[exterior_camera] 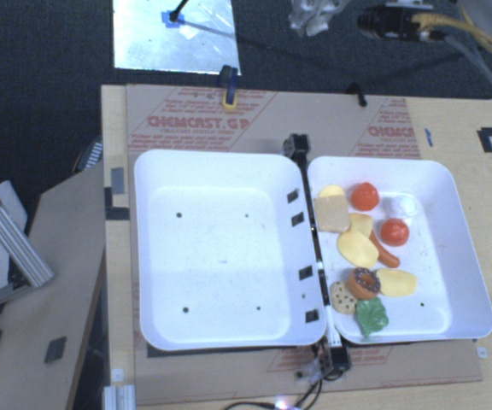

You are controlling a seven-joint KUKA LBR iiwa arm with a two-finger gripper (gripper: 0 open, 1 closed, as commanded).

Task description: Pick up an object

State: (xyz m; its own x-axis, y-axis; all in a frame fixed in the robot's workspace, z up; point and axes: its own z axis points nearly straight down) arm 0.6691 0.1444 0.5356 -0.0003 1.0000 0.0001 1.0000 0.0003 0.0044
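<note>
Two white bins sat side by side on the bench. The left bin [220,254] lay bare; the right bin [451,254] carried a cluster of toy food along its left half. Near its top edge stood a tomato [365,196], with a second tomato [395,231] lower down, and a bread slice [332,214] just beside the left wall. Toward the bottom edge lay a donut [365,282], a cookie [342,296] and a green piece [371,316], all crowded against one another.

The gripper [314,11] hung well above the bench at the view's top edge, far from the food. It was blurred and half cut off, so its opening could not be told.

For a clean pick, the upper tomato looked the best target: it stood apart from its neighbours on its right side, leaving room for a finger. A straight descent over its centre would likely serve best, since the bottom pieces sat too close together.

A pale thing near the right bin's top right was too washed out to name.
</note>
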